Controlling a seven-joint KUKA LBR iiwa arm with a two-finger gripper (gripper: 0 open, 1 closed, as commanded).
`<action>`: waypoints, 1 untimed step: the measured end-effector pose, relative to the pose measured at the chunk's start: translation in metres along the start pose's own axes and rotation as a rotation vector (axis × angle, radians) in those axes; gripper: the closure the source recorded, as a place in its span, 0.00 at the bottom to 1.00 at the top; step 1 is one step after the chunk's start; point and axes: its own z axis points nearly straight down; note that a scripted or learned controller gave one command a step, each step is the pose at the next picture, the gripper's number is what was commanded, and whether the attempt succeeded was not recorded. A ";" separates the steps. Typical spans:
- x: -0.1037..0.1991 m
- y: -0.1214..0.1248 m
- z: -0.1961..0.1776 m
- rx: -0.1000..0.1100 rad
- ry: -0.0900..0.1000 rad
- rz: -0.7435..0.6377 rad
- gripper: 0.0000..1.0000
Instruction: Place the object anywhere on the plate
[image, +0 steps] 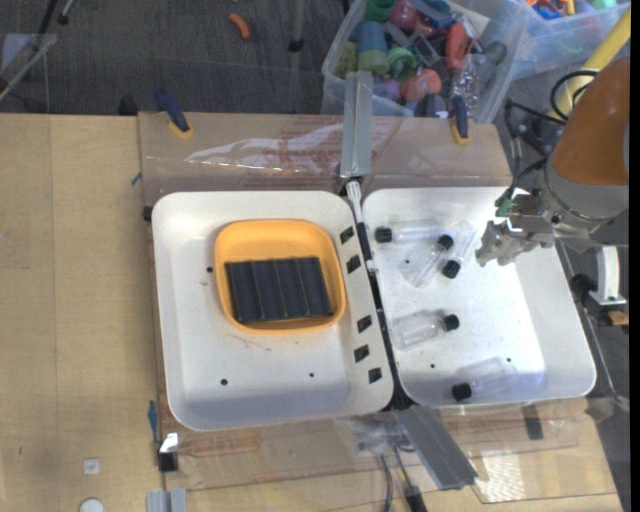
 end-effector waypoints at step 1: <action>0.011 0.045 -0.002 -0.002 -0.003 -0.225 1.00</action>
